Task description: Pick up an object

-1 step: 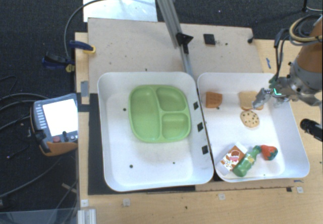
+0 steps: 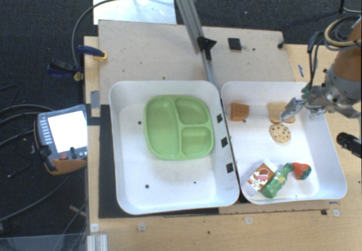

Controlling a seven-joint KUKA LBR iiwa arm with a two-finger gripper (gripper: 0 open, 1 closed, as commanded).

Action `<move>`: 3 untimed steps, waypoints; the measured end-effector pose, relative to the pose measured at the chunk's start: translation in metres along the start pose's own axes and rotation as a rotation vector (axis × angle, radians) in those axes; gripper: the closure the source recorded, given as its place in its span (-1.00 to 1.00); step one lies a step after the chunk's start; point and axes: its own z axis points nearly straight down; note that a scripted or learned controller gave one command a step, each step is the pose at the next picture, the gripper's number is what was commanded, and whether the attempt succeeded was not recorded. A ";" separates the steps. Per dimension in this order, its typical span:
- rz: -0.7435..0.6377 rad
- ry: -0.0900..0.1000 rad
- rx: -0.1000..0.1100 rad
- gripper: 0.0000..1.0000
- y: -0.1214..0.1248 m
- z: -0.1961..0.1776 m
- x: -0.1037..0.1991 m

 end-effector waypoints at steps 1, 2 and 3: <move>0.002 0.001 0.005 -1.00 0.001 0.061 0.006; 0.003 0.000 0.000 -1.00 0.001 0.112 0.006; 0.003 -0.001 -0.004 1.00 0.003 0.099 0.006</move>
